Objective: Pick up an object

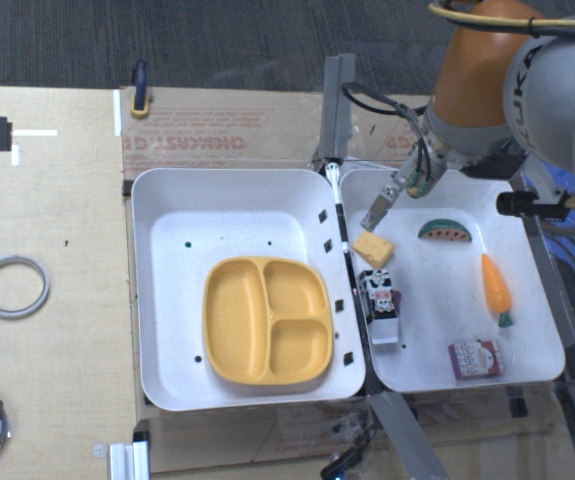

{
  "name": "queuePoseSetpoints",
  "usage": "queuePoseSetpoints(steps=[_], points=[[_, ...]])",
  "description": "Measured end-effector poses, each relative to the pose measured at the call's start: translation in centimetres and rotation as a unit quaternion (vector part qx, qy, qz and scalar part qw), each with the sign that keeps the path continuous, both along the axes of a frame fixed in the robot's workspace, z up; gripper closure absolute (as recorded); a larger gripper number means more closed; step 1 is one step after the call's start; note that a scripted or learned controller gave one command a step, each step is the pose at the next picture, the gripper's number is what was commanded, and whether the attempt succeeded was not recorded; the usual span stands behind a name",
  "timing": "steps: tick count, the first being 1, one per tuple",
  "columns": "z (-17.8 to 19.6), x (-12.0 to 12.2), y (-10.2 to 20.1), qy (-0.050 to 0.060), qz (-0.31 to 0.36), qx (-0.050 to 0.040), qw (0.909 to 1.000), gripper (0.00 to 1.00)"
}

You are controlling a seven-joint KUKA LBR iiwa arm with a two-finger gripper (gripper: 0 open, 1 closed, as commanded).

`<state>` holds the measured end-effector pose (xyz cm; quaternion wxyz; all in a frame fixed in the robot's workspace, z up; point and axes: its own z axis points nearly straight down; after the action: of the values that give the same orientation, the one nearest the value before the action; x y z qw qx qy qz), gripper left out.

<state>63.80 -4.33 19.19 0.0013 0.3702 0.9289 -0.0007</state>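
The right bin (pixel 407 368) held five small items; one yellow tray (pixel 267 320) sat left. The gripper's (pixel 379 215) finger state could not be told.

The grey arm reaches in from the right — orange band up, its hand (pixel 381 211) angled down-left.

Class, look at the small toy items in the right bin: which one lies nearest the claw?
The yellow cheese block, lying just below the claw by the bin's left wall. The watermelon slice, carrot, milk carton and red packet lie farther off.
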Motion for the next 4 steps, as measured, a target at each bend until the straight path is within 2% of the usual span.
queuePoseSetpoints(steps=[1,2,3,4], points=[[1.0,0.1,0.0,-0.001,0.001,-0.0013,1.0,1.0],[0.9,0.1,0.0,-0.001,0.001,-0.0012,1.0,0.0],[-0.1,-5.4,2.0,0.002,-0.24,0.0001,0.9708,0.0],[0.6,-12.2,-4.5,0.001,-0.211,0.0004,0.9774,0.0]])
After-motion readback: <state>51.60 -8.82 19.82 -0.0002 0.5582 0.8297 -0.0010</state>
